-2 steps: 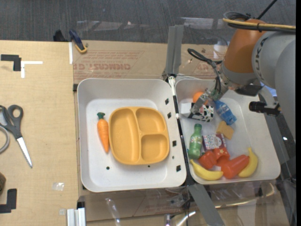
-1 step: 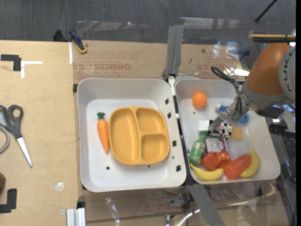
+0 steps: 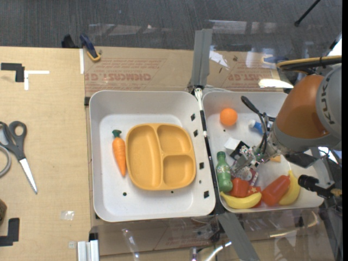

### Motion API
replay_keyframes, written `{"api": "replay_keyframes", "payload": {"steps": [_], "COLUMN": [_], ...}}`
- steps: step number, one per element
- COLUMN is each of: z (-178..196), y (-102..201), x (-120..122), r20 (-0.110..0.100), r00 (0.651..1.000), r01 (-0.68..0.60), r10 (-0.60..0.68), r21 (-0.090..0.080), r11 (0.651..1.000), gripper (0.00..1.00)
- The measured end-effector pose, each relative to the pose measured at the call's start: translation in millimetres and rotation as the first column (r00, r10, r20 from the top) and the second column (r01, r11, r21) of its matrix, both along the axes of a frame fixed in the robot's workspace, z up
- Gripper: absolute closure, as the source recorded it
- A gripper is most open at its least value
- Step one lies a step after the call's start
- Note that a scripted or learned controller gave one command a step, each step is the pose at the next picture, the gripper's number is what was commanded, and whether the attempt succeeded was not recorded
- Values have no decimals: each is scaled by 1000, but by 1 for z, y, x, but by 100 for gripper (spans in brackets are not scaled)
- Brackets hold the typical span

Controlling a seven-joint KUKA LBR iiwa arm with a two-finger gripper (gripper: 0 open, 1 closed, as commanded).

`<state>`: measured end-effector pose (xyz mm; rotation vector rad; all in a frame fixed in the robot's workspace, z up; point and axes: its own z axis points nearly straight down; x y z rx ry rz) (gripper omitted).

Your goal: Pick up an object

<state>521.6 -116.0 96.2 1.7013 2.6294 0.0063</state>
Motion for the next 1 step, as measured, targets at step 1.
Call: {"api": "replay_keyframes", "payload": {"steps": [1], "z": [-2], "y": [14], "x": [11], "r20": [-2], "r00": [994], "r01": [114], "r10": [-114], "r21": [-2], "r11": [994], "gripper": [0]}}
